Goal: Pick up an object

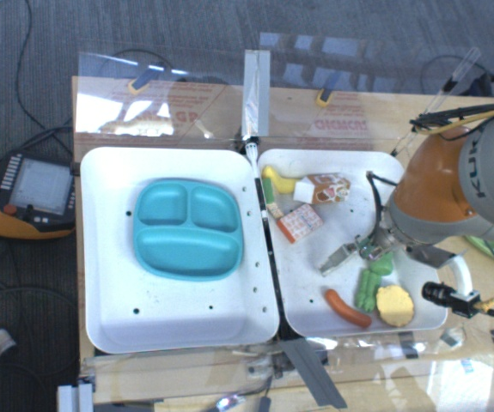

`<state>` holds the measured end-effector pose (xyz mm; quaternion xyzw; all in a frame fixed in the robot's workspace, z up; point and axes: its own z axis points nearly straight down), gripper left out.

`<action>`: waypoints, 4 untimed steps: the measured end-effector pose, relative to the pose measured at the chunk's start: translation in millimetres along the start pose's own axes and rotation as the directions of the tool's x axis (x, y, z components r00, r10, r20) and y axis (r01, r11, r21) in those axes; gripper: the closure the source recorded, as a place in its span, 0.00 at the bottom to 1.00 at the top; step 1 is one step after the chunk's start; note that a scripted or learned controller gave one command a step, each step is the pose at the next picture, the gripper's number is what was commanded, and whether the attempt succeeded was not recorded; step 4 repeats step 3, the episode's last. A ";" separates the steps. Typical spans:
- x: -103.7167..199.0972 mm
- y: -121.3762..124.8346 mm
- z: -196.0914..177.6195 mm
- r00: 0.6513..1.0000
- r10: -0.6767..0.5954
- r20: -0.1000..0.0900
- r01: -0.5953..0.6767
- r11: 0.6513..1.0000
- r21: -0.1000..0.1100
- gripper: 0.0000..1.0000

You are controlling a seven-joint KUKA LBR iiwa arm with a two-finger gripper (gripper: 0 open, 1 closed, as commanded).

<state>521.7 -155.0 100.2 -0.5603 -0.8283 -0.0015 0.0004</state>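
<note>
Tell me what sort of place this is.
Probably a robotics lab: a grey and orange arm reaches over two white bins on a bench, toy food lies in the right bin, and a control pendant sits on grey carpet.

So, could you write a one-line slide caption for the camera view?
KUKA arm's gripper low in the right bin among toy food; a blue divided plate lies in the left bin.

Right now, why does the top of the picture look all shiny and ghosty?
In the camera view, clear plastic panels behind the two white bins catch the light, giving pale glare and mirrored red lettering; more glare streaks the bench's front edge. The teal divided plate looks sharp and evenly lit, with soft shadows. The gripper looks slightly blurred.
</note>
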 end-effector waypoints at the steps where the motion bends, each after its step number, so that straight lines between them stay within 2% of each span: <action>1: 18.2 86.1 9.0 0.999 -0.051 0.005 0.051 0.999 -0.003 0.00; 2: 21.1 85.8 0.9 0.999 -0.053 -0.004 0.053 0.999 0.001 1.00; 3: 95.1 145.3 -82.3 0.974 0.227 0.004 -0.227 0.974 0.004 1.00; 4: 95.1 145.3 -82.3 0.974 0.227 0.004 -0.227 0.974 0.004 1.00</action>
